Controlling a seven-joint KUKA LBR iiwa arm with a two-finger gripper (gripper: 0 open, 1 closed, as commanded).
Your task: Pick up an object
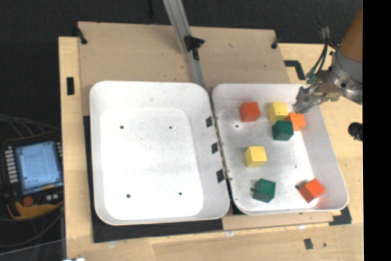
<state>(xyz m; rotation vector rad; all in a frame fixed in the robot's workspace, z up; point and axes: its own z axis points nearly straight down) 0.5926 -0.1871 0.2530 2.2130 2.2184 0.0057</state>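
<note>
- While you read this moment, start at the end effector (303, 101): it hangs over the upper right edge of the right bin (327, 150), and you cannot tell from this slant how it is set or whether it has anything.
- Just beside its tip lies a small orange block (298, 120), close against the bin's right wall; it looks the likeliest target, though that is a judgement.
- Touching or nearly touching that block to its left sits a dark green block (282, 130), with a yellow block (278, 110) just above it, so the cluster is tight.
- Further left, near the bin's upper middle, you have an orange-red block (249, 111) standing apart.
- Toward the centre sits a second yellow block (255, 156); near the lower edge lie another green block (264, 190) and, in the lower right corner, another orange block (311, 190).
- Across the divide, the left bin (98, 131) lies alongside on the worktop (146, 52).
- As for progress, every block seems to rest on the bin floor, so count nothing as lifted yet: closing on a block and raising it remain.
</note>
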